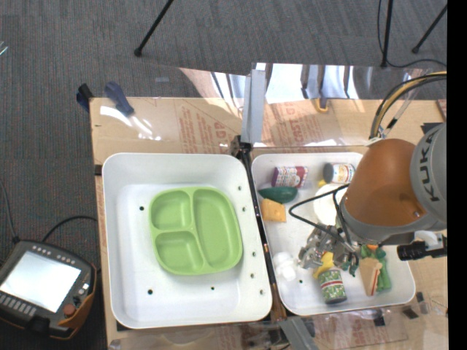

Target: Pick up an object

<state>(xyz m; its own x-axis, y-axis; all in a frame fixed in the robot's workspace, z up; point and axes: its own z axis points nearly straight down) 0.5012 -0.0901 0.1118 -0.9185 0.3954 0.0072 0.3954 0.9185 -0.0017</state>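
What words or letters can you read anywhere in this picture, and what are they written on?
"KU": large dark letters on the grey robot arm, cut off at the picture's edge.
Red print on the brown cardboard sheet behind the bins: mirrored and too blurred to read.
Labels on the small red-labelled can, the yellow-labelled can and the green speckled bottle: too small to read.

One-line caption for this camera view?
KUKA arm's gripper low in the cluttered right bin; green divided plate in the left bin.

The green divided plate (195,230) looked like smooth matt plastic, both white bins (124,188) glossy plastic, my orange band (385,184) satin-smooth, and the bench (190,122) at twelve o'clock rough cardboard.
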